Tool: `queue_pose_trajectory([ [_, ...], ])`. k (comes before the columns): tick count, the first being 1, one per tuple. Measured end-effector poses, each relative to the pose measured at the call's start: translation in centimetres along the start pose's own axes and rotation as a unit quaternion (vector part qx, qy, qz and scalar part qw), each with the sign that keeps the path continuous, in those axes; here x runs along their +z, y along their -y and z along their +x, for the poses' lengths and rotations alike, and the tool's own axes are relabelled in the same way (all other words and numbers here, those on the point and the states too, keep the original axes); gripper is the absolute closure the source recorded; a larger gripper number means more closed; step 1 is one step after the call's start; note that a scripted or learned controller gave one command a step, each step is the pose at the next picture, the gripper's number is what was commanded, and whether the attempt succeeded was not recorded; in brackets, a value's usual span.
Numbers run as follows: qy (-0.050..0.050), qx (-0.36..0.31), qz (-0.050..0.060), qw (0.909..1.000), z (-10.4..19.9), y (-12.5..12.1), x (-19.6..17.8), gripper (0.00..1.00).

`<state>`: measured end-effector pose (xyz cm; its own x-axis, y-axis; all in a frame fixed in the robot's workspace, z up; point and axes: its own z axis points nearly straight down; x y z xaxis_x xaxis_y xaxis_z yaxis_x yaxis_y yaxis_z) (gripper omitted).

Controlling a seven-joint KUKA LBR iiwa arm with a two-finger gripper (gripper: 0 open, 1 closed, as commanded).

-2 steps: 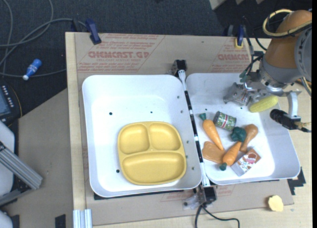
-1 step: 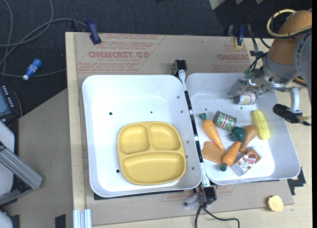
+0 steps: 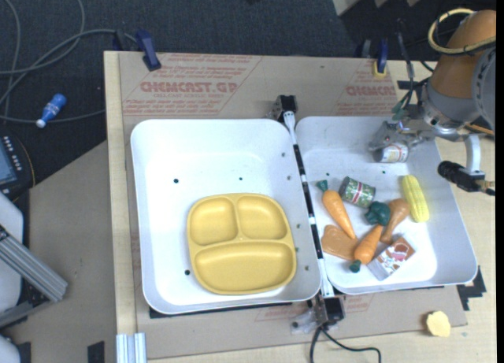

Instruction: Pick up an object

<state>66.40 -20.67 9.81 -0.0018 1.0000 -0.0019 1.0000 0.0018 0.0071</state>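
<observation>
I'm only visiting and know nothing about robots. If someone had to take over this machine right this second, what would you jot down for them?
Gripper: low over the far end of the right bin; whether it is open or shut cannot be told, and nothing is seen held in it.
Things to pick: all in the right bin, nearer the front than the gripper: two carrots, a corn cob, a small can, a little carton and a green piece.
Left bin: holds a yellow divided plate.
Done: nothing lifted.
Left: grasp one item and raise it.
</observation>
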Motion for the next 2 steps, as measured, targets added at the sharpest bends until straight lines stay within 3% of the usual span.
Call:
queue_pose_trajectory([
  [1, 0.000, -0.001, 0.002, 1.0000, 5.5, -0.5, 1.1, 1.00],
  [2, -0.001, -0.003, 0.000, 1.0000, 13.4, 2.2, -9.4, 1.00],
])
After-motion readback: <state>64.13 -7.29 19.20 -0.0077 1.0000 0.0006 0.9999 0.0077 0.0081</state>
